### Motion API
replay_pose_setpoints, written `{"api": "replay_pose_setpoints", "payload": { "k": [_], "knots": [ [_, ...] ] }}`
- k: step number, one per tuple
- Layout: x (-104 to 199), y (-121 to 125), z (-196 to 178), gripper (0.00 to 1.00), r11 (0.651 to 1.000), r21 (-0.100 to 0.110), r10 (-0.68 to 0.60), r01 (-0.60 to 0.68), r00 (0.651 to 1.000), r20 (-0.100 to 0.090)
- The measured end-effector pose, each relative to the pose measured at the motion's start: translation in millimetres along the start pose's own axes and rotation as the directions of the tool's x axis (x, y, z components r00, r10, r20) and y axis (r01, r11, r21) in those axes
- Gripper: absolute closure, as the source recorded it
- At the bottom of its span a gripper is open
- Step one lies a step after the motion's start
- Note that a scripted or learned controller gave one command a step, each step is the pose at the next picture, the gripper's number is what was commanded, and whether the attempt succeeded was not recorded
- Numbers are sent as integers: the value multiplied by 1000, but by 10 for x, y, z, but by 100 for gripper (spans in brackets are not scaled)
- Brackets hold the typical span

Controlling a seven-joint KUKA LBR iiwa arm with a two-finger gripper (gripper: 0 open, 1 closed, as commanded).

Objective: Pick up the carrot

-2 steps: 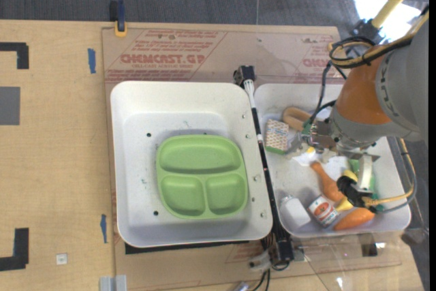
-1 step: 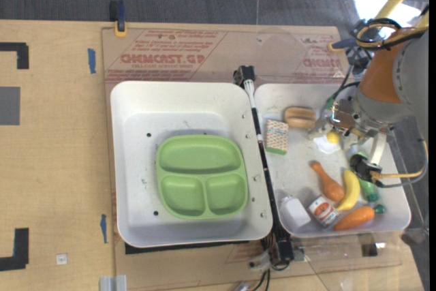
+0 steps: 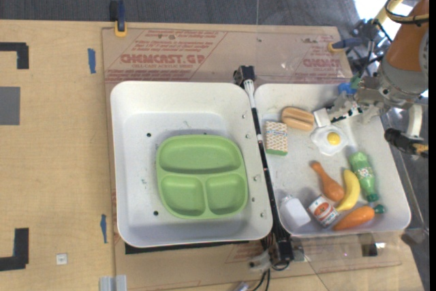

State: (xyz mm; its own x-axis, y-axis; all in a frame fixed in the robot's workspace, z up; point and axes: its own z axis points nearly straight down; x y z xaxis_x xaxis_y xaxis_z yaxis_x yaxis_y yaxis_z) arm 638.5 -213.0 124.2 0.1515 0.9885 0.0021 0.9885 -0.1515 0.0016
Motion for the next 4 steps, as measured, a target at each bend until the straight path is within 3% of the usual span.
{"api": "replay_pose_setpoints", "payload": {
  "k": [1,2,3,4],
  "knots": [
    [276,-499,361,0,999,-6,-49,49,999,5],
    [577,-113,343,0,999,19,50,-51,999,7],
    [140,-813,-542,0,992,0,-128,128,992,4],
    [671,-1164,-557,0,1000,7,2,-2,1000,-1]
  ]
}}
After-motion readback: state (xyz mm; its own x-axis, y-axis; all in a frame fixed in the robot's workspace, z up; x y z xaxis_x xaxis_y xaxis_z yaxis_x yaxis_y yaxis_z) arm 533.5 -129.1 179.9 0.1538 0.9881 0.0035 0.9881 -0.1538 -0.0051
